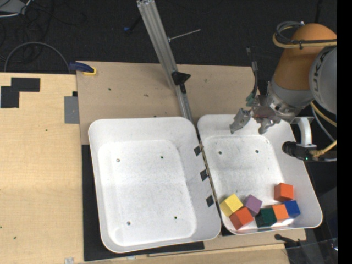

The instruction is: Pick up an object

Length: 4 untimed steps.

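Note:
Several small coloured blocks lie in the near corner of the right bin (250, 153): a yellow block (232, 203), a purple block (253, 203), a red block (241, 218), a dark green block (266, 217), an orange block (280, 211), a blue block (292, 208) and a red-orange block (284, 191). My gripper (252, 123) hangs over the far edge of the right bin, well away from the blocks. Its two fingers are spread apart and hold nothing.
The left bin (146, 183) sits beside the right one, with black clips along the shared rim. A slanted aluminium rail (165, 54) rises behind the bins. The wooden bench extends to the left.

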{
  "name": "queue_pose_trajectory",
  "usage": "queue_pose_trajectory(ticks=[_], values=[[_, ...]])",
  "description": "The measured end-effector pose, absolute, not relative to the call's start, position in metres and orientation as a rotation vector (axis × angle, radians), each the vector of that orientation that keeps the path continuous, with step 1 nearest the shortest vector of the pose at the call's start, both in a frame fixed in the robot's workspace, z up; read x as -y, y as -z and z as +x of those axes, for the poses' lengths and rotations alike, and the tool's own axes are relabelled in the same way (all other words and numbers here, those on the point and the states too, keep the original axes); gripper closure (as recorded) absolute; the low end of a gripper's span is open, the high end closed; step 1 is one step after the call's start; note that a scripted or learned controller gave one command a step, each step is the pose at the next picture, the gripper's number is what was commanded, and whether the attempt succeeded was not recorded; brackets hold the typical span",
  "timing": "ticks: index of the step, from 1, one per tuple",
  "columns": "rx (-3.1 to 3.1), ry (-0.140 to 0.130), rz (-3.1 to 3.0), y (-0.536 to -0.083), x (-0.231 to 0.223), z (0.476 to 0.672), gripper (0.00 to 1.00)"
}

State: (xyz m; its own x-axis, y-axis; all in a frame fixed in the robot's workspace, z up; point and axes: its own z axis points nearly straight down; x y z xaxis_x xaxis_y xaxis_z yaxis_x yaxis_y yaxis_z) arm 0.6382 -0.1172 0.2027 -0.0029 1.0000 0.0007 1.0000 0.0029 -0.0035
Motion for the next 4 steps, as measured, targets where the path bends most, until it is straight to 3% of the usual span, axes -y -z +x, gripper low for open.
queue_pose_trajectory(ticks=[1, 2, 3, 4], values=[[2.221, 0.002, -2.225, -0.250, 0.122, 0.627, 0.00], [2.230, 0.009, -2.221, -0.354, 0.084, 0.664, 0.00], [2.222, 0.000, -2.223, -0.377, 0.098, 0.659, 0.00], [2.219, -0.009, -2.214, -0.299, 0.085, 0.668, 0.00]])
